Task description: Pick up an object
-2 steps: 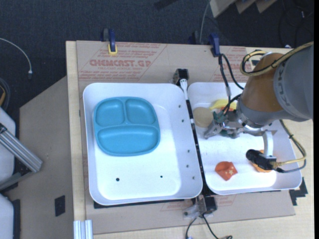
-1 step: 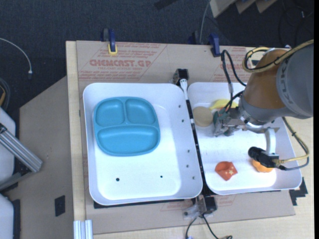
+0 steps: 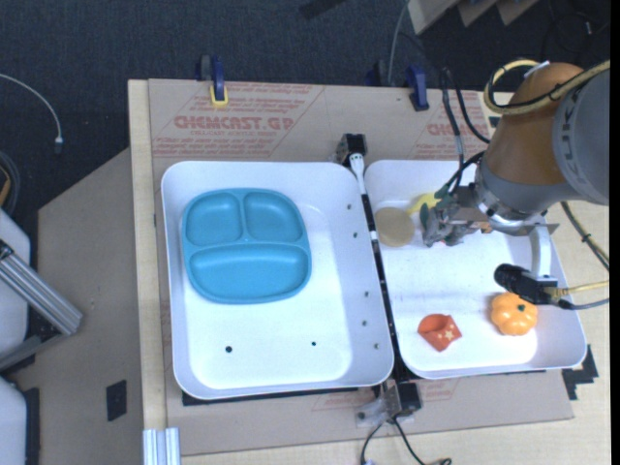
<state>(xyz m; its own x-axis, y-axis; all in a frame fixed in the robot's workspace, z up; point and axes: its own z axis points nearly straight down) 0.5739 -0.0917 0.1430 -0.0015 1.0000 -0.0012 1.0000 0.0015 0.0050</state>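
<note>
Low in the right bin, gripper beside a tan disc; state unclear; tomato and orange near the front.

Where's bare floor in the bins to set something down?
Left bin: open floor below and right of the blue divided plate. Right bin: a bare patch mid-floor, above the red piece. Crowded around the gripper, tan disc and orange fruit.

Yellow object partly hidden behind gripper, beside tan disc; shape unclear. Arm cut off at right edge.
</note>
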